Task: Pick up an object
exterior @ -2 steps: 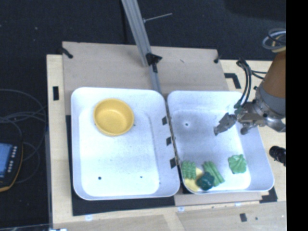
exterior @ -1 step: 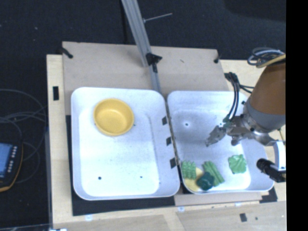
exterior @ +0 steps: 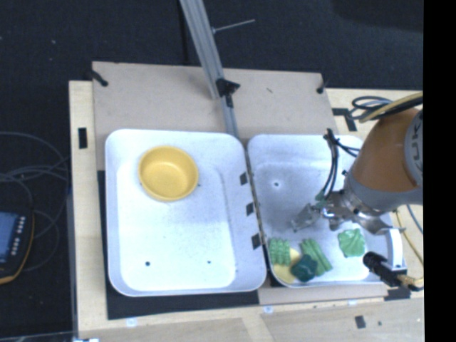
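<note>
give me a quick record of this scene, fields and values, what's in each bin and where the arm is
left bin: one yellow bowl, upright, near the far left corner
right bin: green pieces and a dark teal piece clustered along the near edge, with a bit of yellow under them
arm: reaches in from the right, over the right bin
gripper: low over the right bin, just above the green cluster
held object: cannot tell

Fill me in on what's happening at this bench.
A grey and orange robot arm reaches over the right bin, its gripper low above the bin floor. Several green toys lie along that bin's near edge, none lifted. A yellow bowl sits in the left bin.
</note>
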`<state>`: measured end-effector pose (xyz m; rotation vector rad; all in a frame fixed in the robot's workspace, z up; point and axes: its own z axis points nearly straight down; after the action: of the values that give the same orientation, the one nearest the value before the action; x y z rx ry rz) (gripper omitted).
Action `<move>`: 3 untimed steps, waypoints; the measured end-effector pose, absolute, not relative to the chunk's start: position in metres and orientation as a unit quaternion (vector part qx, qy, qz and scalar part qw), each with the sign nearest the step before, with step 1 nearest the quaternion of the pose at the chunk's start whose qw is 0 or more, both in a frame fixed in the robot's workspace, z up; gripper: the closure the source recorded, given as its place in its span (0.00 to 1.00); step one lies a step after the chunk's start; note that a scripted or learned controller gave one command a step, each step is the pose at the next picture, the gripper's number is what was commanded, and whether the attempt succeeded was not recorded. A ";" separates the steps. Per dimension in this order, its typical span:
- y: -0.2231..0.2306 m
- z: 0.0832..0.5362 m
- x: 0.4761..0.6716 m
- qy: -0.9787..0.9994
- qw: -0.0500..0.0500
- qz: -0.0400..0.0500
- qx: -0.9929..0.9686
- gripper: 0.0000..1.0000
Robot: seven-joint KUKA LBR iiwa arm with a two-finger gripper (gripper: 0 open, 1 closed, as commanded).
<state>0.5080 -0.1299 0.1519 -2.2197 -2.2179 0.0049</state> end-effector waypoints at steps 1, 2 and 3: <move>-0.130 0.100 0.507 -0.707 0.001 0.001 -0.707 0.00; -0.131 0.113 0.509 -0.706 -0.001 -0.001 -0.708 1.00; -0.138 0.157 0.509 -0.707 -0.002 -0.001 -0.707 1.00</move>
<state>0.5092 -0.1376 0.1569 -2.2251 -2.2235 -0.0043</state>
